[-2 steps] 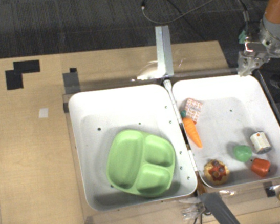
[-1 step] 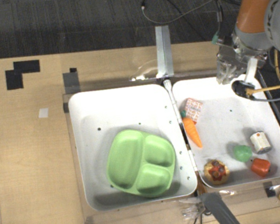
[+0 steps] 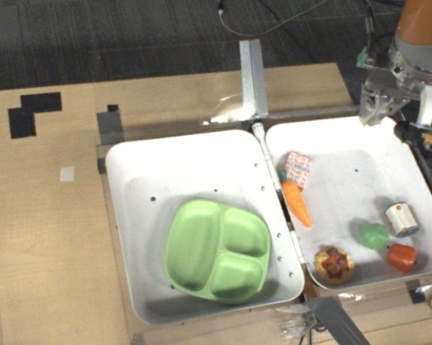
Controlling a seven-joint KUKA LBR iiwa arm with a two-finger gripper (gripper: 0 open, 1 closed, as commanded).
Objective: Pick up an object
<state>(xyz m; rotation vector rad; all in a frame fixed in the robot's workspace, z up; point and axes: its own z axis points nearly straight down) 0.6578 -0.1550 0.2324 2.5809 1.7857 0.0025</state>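
Note:
The right bin [image 3: 355, 158] holds several small items: an orange carrot [image 3: 296, 203] by its left wall, a pink-and-white patterned packet [image 3: 298, 168] just above it, a round dark red and yellow piece [image 3: 334, 263] at the front, a green lump [image 3: 374, 234], a white cylinder [image 3: 402, 218] and an orange-red block [image 3: 402, 256] at the front right. My gripper [image 3: 382, 104] hovers over the far right corner of that bin, well away from all of them. Nothing shows between its fingers.
The left bin [image 3: 141, 178] carries a green divided plate [image 3: 217, 249] tilted toward its front right. A metal post [image 3: 254, 81] stands behind the seam between the bins. Cables run along the bench's right side.

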